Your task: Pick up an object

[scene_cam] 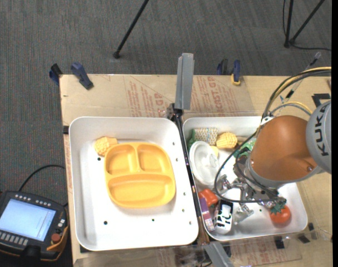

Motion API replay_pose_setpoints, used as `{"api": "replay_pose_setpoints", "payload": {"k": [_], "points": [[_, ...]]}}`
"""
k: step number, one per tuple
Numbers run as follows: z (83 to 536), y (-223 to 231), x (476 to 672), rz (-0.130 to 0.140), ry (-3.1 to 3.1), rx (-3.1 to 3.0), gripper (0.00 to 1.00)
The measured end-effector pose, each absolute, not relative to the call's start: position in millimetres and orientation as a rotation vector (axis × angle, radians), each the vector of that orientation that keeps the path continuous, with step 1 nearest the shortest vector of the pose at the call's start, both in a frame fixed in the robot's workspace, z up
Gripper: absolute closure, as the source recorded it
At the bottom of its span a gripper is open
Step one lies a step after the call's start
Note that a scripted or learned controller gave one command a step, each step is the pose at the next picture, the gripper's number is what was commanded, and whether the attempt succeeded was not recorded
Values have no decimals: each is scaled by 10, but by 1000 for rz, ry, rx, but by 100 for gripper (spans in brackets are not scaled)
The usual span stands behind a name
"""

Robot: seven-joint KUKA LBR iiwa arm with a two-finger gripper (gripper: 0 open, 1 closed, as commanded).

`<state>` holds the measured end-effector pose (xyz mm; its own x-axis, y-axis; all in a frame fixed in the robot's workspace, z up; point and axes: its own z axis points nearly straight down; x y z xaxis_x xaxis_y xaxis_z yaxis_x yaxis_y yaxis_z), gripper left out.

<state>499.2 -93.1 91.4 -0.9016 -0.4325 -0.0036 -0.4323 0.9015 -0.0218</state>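
Observation:
My gripper hangs low over the front of the right bin, under the orange band of the arm. Beneath and around it lie a red piece, a black and white pouch and a red tomato-like toy. The wrist hides much of what sits below. Further back in the same bin lie a white cup or lid, a yellow corn toy and a pale woven piece.
The left bin holds a yellow divided plate and a small yellow corn piece. A grey post rises between the bins at the back. A teach pendant lies on the floor at front left.

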Motion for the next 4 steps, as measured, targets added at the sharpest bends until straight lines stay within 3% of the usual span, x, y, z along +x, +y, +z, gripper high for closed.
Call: {"api": "replay_pose_setpoints", "payload": {"k": [1, 2, 3, 4], "points": [[881, -1581, 6107, 2, 3004, -907, 0], [909, -1125, 6456, -7, 3044, -764, 0], [887, -1917, 6447, 1, 3006, -896, 0], [953, -2127, 5494, 5, 2772, -1474, 0]]}}
